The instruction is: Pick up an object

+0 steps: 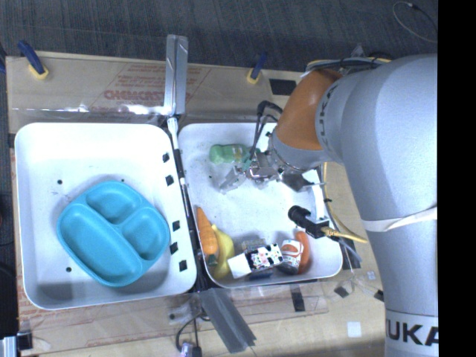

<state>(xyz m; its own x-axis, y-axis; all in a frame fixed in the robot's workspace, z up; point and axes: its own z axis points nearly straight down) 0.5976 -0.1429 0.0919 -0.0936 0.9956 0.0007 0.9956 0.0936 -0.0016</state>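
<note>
Inside right bin (223, 136), near its far wall: green bottle (228, 154) lying flat, long axis running left-right. Gripper (242, 175) hovering just beside it, finger state impossible to tell.

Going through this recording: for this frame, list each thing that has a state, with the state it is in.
gripper: lowered into the right bin, next to the green object; fingers too blurred to judge.
green object: lying in the right bin's far part.
blue divided plate: flat in the left bin, compartments bare.
banana: lying at the right bin's near-left corner.
small printed box: lying along the near wall.
</note>
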